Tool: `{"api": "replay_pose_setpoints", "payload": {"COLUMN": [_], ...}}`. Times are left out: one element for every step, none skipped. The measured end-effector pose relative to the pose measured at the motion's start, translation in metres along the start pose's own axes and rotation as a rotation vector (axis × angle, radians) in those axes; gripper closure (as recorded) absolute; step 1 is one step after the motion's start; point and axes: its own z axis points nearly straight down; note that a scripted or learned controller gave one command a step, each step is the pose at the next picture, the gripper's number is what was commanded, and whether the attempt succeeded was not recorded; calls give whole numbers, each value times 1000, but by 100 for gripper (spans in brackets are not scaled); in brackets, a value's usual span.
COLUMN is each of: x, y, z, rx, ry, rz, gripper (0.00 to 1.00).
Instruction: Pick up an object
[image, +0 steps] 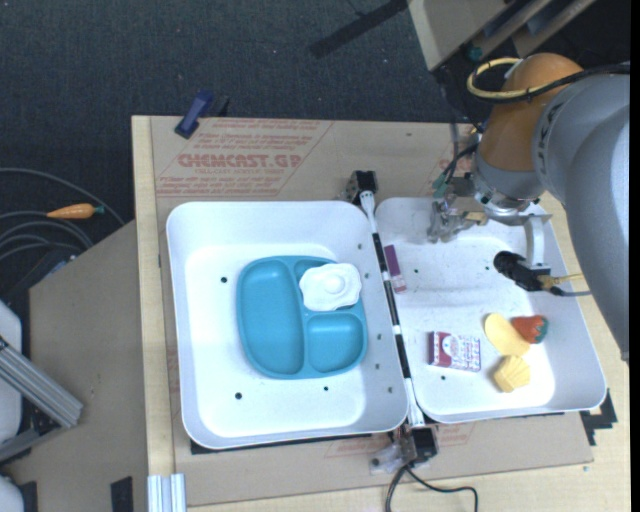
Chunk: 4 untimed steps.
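My gripper (446, 225) hangs low over the far left corner of the right bin (570, 390), with nothing visible under it. Nearer the front of that bin lie a small maroon and white carton (455, 351), a yellow banana-shaped piece (503, 333), a red strawberry-like piece (533, 327) touching it, and a yellow chunk (513, 374). A small purple item (391, 262) lies against the bin's left wall. All of these lie apart from the gripper.
The left bin (200, 390) holds a blue divided plate (280, 320) with a white lumpy object (330, 286) on its far right compartment. The arm's grey body and orange band (525, 110) overhang the right bin's far right side.
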Motion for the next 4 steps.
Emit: {"api": "replay_pose_setpoints", "payload": {"x": [0, -62, -61, -66], "y": [1, -1, -1, -15], "z": [-10, -73, -72, 23], "rx": [-2, 2, 4, 10], "ry": [-2, 2, 3, 5], "rz": [-1, 3, 3, 3], "gripper": [100, 100, 0, 0]}}
